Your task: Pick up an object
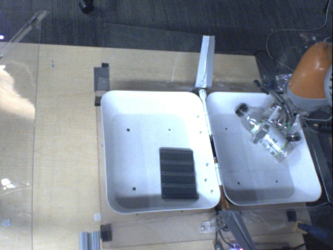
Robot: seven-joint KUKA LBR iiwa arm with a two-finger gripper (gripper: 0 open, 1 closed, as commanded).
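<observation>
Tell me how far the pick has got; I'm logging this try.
Done: the gripper is over the right bin. In hand: nothing I can confirm between its fingers. Left: the dark ridged block lies flat in the left bin, not grasped or lifted.

A dark ribbed block [178,173] lies flat in the left bin [117,119], toward its near right part. It is rectangular and nearly black, with raised ridges running across its width. Its long side runs from far to near, almost square to the bin walls. Its near end sits close to the near wall, and it lies apart from the right wall.
</observation>
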